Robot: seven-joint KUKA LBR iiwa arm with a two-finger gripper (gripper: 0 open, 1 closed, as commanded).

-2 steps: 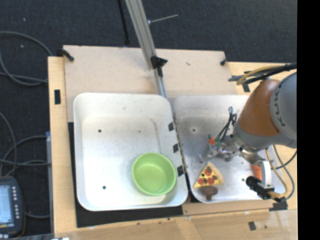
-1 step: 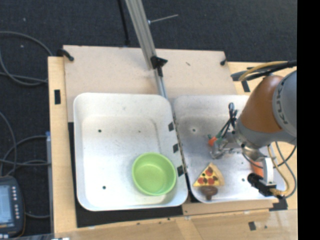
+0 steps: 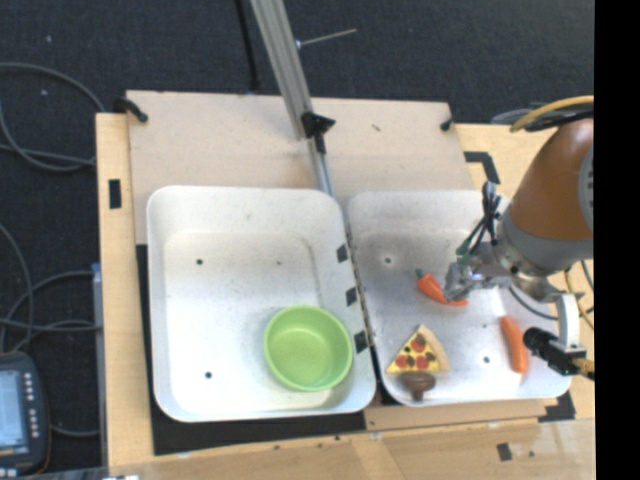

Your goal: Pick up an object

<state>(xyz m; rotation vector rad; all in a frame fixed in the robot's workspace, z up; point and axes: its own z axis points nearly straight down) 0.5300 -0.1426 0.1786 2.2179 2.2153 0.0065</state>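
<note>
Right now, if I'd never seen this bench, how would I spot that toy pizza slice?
Find the right-hand white bin, the one the arm reaches into. Look along its near edge, at the corner nearest the other bin: the pizza slice lies there. It is a yellow triangle with dark red dots, unlike the two plain orange carrots farther right.

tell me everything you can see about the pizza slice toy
The pizza slice toy is a small triangular wedge, apparently plastic, with a yellow cheese-like top dotted with red rounds and a dark brown crust end. It lies flat near the front edge of the right bin, tip pointing away from the camera, crust toward it. Only the bin floor touches it; the gripper is apart from it.
</note>
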